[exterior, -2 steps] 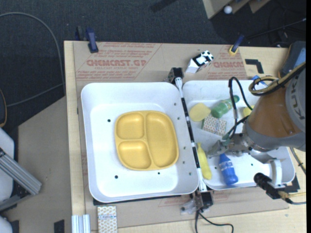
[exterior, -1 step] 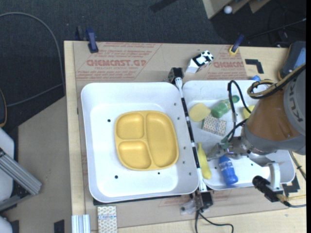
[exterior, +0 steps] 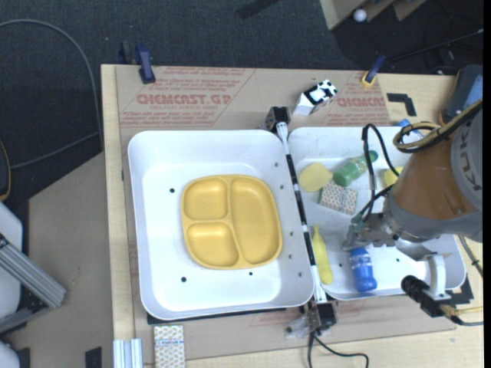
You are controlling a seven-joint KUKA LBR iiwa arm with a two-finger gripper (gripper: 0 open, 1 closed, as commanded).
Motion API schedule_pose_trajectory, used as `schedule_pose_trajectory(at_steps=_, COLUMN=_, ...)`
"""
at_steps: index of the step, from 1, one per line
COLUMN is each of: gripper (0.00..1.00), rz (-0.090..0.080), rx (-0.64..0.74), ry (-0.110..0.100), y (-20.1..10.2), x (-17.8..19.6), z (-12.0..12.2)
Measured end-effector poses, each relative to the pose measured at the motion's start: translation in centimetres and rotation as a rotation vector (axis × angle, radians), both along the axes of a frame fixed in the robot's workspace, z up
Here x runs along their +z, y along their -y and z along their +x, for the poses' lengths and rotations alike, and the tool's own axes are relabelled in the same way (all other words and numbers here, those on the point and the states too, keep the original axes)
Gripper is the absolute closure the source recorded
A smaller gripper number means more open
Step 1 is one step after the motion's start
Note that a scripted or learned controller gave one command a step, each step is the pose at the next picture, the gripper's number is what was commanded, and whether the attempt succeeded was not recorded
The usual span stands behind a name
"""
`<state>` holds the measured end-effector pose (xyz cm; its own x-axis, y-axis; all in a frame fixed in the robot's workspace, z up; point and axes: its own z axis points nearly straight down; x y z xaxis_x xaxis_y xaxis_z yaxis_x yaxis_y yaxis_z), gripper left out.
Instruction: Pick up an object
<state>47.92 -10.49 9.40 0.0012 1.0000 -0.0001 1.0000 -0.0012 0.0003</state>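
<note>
My claw (exterior: pixel 362 240) hung over the blue bottle (exterior: pixel 362 271) in the right bin (exterior: pixel 383 138), mid-reach. Its grip I cannot tell. Next: a clean descent, I judged.

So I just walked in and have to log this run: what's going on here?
A grey KUKA arm with an orange band reaches from the right into the right white bin. Its gripper hangs low just above a blue bottle, with no object seen between its fingers. Beside it lie a yellow banana-like piece, a patterned square block, a green bottle and a pale yellow round piece. The left white bin holds a yellow three-compartment plate.
</note>
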Motion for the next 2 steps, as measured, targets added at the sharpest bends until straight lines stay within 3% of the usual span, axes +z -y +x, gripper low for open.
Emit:
schedule_pose_trajectory(at_steps=1, gripper=0.00, rz=0.000, rx=0.000, ry=0.000, y=0.00, x=0.00, z=-0.01)
schedule_pose_trajectory(at_steps=2, gripper=0.00, rz=-0.007, rx=-0.004, ry=0.004, y=-0.84, x=-0.77, z=0.04)
